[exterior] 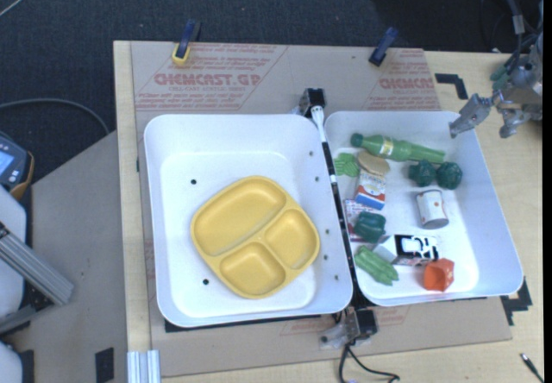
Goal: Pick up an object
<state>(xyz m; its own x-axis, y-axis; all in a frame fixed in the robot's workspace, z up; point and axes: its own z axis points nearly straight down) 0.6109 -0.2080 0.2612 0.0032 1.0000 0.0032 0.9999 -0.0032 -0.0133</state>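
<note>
1. Over the right bin's (483,200) far right corner, in the camera view, the gripper (487,114) hangs with its two fingers spread apart and nothing between them. It is above the bin's rim, well clear of the objects below.

2. Nearest to it, along the right bin's far edge, lies a green bottle (398,147) on its side, neck toward the divider between the bins. It looks like light, stiff plastic. Round and smooth, it may roll or slip, so I judge the best hold is across the middle of its body, fingers set square to its long axis.

3. Just beside the bottle's base sit two dark green lumps (435,173), and nearer the bin's middle stands a small white cup (432,207). The cup looks light and rigid, and it stands a little apart from its neighbours, so it seems an easy grasp across its sides.

4. Toward the right bin's near edge rest an orange block (438,274) and a green pepper-like piece (375,264). Both seem light; the block's flat faces should grip well.

5. Filling much of the left bin (164,200), a yellow divided tray (254,236) lies flat. It is wide and shallow, with only its rim to pinch.
</note>
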